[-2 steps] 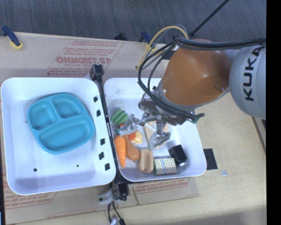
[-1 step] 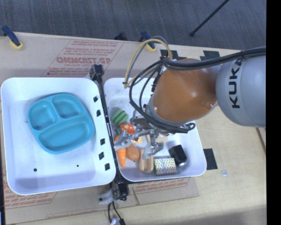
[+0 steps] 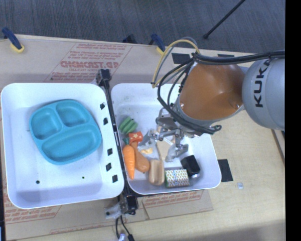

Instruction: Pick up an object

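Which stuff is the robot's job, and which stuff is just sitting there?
For the job: gripper, carrot, bun, green toy, right bin.
Just lying about: blue plate, left bin, blue clamp.

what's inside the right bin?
A green plastic vegetable, small red block, orange toy carrot, tan toy bun and speckled small box. The grey-and-orange arm covers the shallow white right bin's far-right part; contents there are hidden.
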Robot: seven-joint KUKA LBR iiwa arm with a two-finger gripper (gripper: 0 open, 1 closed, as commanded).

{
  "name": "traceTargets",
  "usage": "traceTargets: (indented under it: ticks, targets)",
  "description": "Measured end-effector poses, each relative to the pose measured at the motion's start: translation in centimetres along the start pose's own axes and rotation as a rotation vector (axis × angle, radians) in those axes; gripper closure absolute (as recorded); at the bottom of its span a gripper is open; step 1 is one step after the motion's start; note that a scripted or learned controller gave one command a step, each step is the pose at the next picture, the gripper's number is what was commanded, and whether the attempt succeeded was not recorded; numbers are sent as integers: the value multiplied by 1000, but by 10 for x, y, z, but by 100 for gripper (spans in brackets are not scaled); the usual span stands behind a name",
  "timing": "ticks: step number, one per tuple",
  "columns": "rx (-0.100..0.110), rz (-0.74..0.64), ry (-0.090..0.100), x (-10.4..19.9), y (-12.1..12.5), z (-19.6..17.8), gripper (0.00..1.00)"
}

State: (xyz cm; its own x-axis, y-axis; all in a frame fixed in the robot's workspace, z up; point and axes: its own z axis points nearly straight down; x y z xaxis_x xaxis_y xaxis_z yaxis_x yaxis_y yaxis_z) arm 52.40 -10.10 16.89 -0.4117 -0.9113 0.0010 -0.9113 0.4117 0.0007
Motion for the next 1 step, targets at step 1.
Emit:
traceTargets:
  ticks: [1]
  targets:
    - [15, -207, 3, -18, -43, 70, 0]
